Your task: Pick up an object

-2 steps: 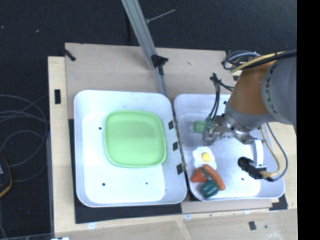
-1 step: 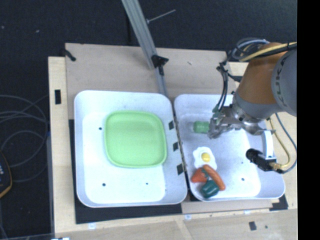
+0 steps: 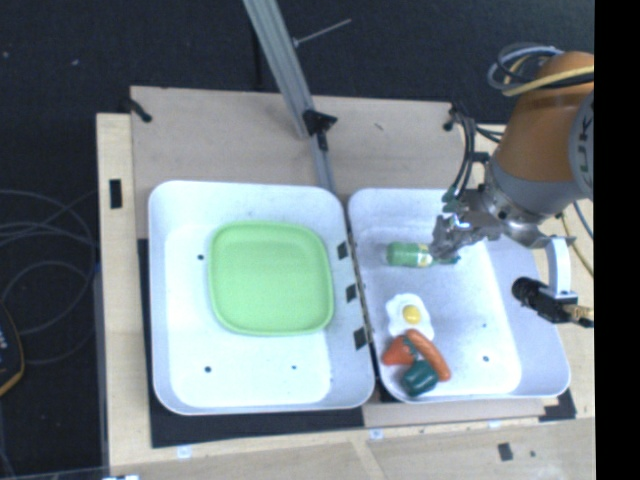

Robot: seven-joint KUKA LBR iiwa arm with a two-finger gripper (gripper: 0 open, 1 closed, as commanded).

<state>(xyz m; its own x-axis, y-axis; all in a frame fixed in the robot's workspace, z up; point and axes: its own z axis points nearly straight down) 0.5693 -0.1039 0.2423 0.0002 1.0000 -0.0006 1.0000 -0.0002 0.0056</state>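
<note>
Nearest the camera, at about 6 o'clock in the right bin (image 3: 500, 368), a small heap of toy food lies against the near wall: a dark green pepper (image 3: 420, 377), an orange carrot-like piece (image 3: 427, 352) and something red (image 3: 397, 352) touching them, with a fried egg (image 3: 409, 315) just beyond at 12 o'clock from the heap. Farther back, a small green cylinder (image 3: 405, 256) lies on its side, and the claw (image 3: 447, 246) sits at its 3 o'clock end, touching or nearly so; whether it is parted or closed on the piece I cannot tell. That cylinder looks the likely target: probably light, stiff plastic, smooth and prone to roll, so a hold across its middle seems safest. Left of it, the other bin (image 3: 170, 268) carries a green plate (image 3: 270, 278)
</note>
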